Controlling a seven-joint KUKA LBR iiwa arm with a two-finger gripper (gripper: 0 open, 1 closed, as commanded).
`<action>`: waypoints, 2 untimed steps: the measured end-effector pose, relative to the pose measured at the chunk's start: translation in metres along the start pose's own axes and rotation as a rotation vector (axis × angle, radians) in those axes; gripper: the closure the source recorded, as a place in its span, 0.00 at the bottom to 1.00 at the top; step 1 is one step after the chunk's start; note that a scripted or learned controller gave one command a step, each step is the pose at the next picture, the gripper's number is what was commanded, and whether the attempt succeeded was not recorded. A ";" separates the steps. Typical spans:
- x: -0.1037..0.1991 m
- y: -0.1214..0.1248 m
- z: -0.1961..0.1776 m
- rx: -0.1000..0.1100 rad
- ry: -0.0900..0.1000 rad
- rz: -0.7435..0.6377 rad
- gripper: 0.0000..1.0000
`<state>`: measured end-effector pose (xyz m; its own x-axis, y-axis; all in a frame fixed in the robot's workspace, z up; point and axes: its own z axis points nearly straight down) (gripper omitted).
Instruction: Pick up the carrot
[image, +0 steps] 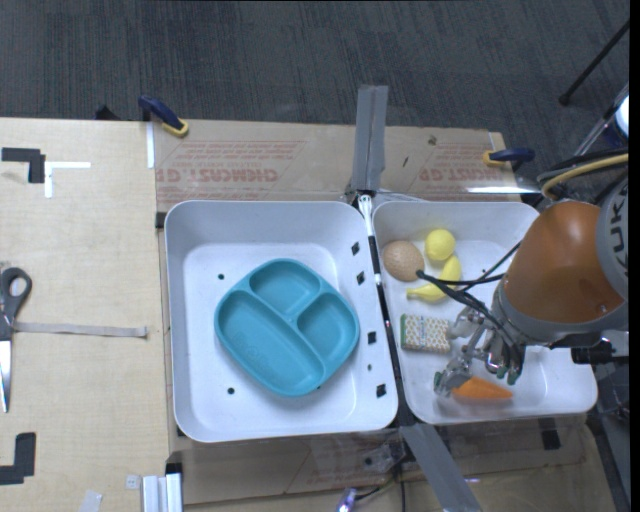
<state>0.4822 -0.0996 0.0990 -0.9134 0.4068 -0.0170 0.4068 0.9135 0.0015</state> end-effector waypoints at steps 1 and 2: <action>0.000 0.000 0.000 0.000 0.000 0.000 0.00; 0.000 0.000 0.000 0.000 0.000 0.000 0.00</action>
<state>0.4822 -0.0996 0.0990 -0.9134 0.4068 -0.0171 0.4068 0.9135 0.0015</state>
